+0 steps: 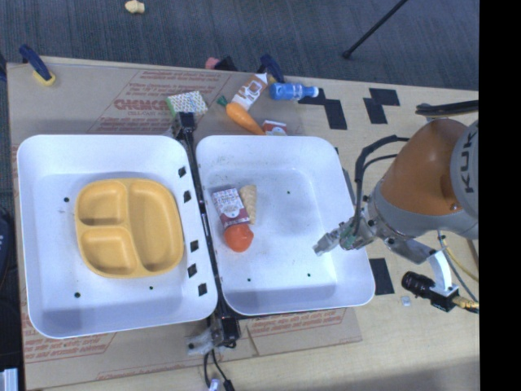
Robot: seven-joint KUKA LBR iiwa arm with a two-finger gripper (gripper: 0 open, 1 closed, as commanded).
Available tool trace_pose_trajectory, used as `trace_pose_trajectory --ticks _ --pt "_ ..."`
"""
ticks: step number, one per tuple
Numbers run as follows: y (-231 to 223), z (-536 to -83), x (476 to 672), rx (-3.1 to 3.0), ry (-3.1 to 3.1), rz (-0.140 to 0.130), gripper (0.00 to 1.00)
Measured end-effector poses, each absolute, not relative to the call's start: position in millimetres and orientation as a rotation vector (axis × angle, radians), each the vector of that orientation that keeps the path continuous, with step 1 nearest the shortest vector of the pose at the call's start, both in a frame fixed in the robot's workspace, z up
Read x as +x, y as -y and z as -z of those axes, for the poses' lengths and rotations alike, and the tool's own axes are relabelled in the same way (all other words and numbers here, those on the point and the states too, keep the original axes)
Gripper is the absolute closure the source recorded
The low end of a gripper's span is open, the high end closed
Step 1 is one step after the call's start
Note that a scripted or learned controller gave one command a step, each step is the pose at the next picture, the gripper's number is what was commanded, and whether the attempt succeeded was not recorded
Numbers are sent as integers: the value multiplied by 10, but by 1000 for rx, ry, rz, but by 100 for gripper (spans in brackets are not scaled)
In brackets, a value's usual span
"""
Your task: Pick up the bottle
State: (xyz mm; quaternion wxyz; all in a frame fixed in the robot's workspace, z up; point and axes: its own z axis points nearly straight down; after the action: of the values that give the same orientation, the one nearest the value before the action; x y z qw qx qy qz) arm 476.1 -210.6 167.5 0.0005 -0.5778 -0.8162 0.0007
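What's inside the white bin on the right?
The right bin holds a bottle with an orange cap, lying flat near its left wall. The pincer hangs over the right side, hiding the floor beneath.

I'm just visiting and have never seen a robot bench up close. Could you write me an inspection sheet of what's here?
Surface: cardboard-covered bench bearing two white bins.
Job's things: bottle, red cap, lying in the right bin near its left wall.
Clutter: yellow divided plate in the left bin; small bottles and a carrot-like item behind the bins.
Grippers: gripper over the right bin's right side, apart from the bottle.
Cables: black cables by the arm.
Surroundings: dark carpet.
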Motion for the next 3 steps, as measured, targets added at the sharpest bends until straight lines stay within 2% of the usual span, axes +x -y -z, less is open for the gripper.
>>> trace_pose_trajectory --ticks 1,2,3 --pt "1650 -2305 4768 -1956 2457 -2 100" --pt "1284 -1509 4754 -1955 2452 -4 100" --pt "1344 -1484 4759 -1777 2584 -2 100"
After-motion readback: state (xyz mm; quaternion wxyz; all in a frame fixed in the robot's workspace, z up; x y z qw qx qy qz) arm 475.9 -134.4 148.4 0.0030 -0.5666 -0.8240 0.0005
